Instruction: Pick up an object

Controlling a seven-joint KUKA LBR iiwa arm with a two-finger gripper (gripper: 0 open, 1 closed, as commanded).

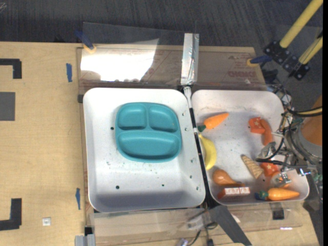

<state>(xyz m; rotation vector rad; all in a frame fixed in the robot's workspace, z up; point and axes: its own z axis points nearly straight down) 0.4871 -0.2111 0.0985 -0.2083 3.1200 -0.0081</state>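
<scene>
The right bin (236,100) holds several toy foods. An orange carrot (215,120) lies near its back left, and a yellow banana (208,152) rests along the left wall. A red piece (260,126) sits at the back right, with a tan cone (251,166) in the middle. At the front are an orange pear shape (223,177), a brown labelled bar (234,191) and a second carrot (280,193). My gripper (270,154) reaches in from the right, low over the bin's right side, just above a red-orange piece (268,168) and beside the cone.
The left bin (97,178) carries a teal divided plate (148,131). A taped clear sheet (133,55) stands behind the bins. Cables and the arm's orange band (313,131) crowd the right rim. Yellow poles (302,17) rise at the far right.
</scene>
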